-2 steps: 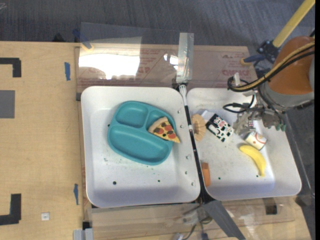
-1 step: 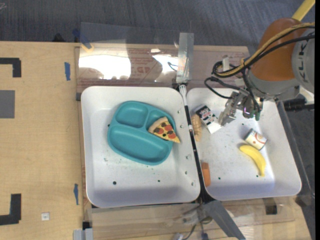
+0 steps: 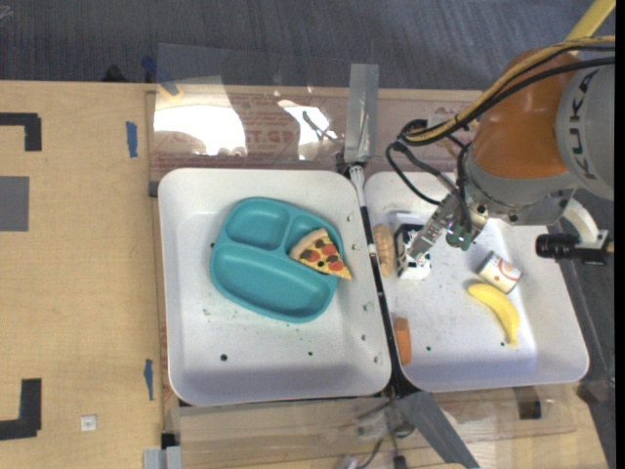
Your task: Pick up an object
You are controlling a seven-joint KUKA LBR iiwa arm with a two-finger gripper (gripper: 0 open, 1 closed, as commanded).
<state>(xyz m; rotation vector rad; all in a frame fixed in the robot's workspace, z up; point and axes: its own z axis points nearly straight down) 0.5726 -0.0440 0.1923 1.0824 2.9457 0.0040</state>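
Grey letters "KU" are showing on the arm (image 3: 586,135); faint red print behind the bins is staying unreadable.

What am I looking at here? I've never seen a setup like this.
You're looking down at a slant from one fixed camera above a bench. The grey and orange machine on the right is a robot arm; its gripper hangs low over the right bin. Its job is to pick something up. I can't tell whether it holds anything. That bin holds a banana, a small white cup and, along its left wall, a bread stick and a hot dog. The left bin holds a teal tray with a toy pizza slice on it.
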